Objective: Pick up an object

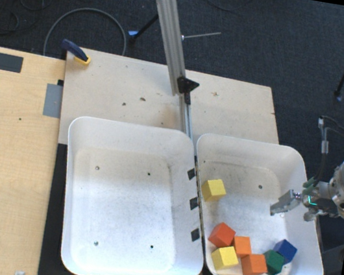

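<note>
The camera view looks down on two white bins side by side on a pale wooden bench, with the right bin (pixel 287 157) carrying all the blocks. Nearest the front rim of that bin sits a tight cluster: a yellow block (pixel 225 257) at the front left, an orange block (pixel 254 265) just beside it, and a green block (pixel 274 262) to the right, touching a blue block (pixel 285 250) that sits a little further back. Behind the front row are a red block (pixel 222 234) and a second, smaller orange block (pixel 242 245), pressed up against their neighbours. Further back, well apart from the cluster and near the bin's left wall, a lone yellow cube (pixel 214 188) rests by itself. Over the right rim of the bin the gripper (pixel 297 206) reaches in at the end of the arm; its two fingers look spread apart with nothing between them, and it hangs above bare bin floor, clear of every block. The left bin (pixel 93 133) lies alongside. Beyond both bins, a slanted metal rail (pixel 171 35) rises from the bench, and a small blue and yellow clamp (pixel 76 51) lies at the far left corner.
</note>
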`<state>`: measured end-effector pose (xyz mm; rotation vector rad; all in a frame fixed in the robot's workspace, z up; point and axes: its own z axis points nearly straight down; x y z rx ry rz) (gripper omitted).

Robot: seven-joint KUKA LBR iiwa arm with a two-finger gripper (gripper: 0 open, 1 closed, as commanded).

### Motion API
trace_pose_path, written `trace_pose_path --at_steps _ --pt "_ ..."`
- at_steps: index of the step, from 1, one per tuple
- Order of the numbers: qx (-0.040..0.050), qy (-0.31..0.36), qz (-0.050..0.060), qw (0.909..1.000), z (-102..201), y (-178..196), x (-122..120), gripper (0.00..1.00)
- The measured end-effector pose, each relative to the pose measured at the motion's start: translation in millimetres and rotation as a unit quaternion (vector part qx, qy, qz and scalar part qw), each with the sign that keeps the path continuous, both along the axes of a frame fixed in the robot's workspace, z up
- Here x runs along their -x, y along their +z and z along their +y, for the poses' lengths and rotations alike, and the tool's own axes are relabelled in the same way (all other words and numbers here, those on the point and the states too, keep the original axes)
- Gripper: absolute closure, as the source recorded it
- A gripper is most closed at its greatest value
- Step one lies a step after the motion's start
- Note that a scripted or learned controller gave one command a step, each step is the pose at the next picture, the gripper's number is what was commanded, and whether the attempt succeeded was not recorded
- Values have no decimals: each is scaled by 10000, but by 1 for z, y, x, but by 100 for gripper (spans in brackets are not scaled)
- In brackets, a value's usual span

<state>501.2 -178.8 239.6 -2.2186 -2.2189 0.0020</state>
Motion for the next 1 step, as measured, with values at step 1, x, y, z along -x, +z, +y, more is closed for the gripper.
trace_pose_path --at_steps 1 --pt "5 -10 -23 10000 22 -149 12 0"
